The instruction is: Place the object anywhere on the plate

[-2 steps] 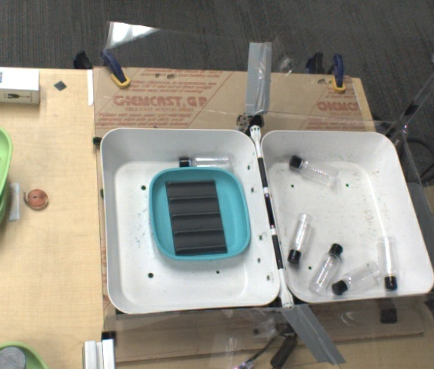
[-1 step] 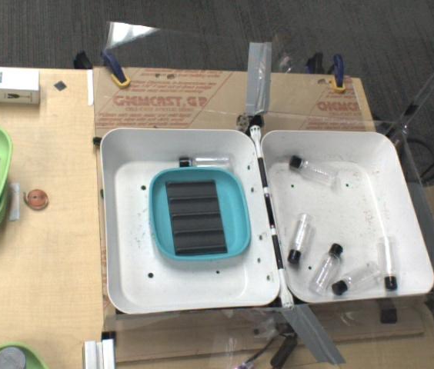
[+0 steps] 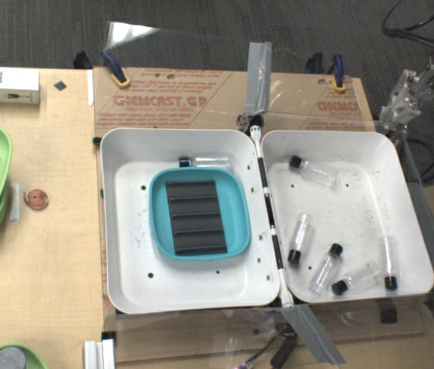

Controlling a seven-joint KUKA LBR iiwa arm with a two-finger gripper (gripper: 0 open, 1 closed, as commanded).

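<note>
I see two bins side by side, left bin (image 3: 125, 275) holding plate (image 3: 161, 214) with a vial (image 3: 203, 161) behind it, right bin (image 3: 409, 206) holding five vials (image 3: 300, 237) scattered

claw (image 3: 406, 102): pale silvery metal | black cables (image 3: 411, 15) looped above | details blurred

We see a teal plate (image 3: 199, 213) with a dark ribbed insert (image 3: 195, 217) in the left bin (image 3: 125, 229). Just behind the plate lies one clear vial (image 3: 203, 161). Right of the plate, the right bin (image 3: 409, 206) holds what look like five more vials (image 3: 299, 237), scattered.
</note>
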